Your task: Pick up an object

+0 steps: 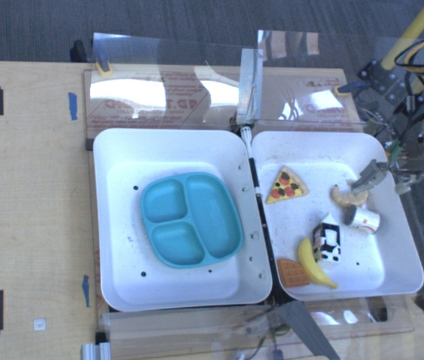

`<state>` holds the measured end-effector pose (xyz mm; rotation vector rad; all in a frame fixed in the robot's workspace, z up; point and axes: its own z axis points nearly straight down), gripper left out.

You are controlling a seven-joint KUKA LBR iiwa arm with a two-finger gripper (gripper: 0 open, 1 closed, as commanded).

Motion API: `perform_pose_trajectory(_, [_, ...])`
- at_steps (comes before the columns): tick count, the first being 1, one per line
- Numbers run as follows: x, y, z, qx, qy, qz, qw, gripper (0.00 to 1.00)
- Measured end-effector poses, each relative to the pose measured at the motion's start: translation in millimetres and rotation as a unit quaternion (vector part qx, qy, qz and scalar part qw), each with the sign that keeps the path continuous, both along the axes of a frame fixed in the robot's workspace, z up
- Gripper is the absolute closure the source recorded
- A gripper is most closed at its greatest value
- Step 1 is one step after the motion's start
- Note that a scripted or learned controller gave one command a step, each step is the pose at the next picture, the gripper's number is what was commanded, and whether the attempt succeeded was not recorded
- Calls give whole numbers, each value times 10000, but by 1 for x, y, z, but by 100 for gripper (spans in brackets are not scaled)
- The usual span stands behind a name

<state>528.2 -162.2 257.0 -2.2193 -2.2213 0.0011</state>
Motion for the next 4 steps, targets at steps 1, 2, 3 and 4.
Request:
perform_pose_trajectory(1, [0,0,-111,2,43,-2404,9707,0])
perform_pose_trajectory(2, [-48,61,-157,2,-11,-3225,9466,0])
perform_pose_trajectory(3, [-40,47,-170,0,-20,-6187,7856,0])
perform_pose_trajectory(4, [-39,48,-160,1,-12,-6178,7863,100])
